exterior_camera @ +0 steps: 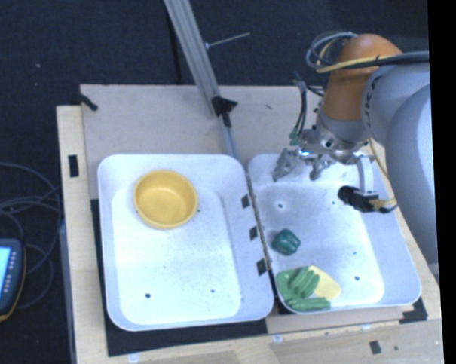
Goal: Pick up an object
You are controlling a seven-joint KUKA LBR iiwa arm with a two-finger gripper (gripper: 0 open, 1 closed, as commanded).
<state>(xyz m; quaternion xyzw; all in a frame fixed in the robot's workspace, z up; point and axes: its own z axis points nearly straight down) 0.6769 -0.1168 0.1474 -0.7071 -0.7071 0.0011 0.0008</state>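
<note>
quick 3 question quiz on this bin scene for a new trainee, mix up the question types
1. True or false: the yellow bowl lies in the right bin.
2. Which lies nearest the gripper? A) yellow bowl B) dark green object C) green and yellow pile
3. Fill in: the pile sits in the right bin's near ___ corner.

Key: 1. False, it is in the left bin. 2. B. 3. Left.

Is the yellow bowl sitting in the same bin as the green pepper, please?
No, the yellow bowl sits in the left bin, while the green pepper lies in the right bin.
</note>
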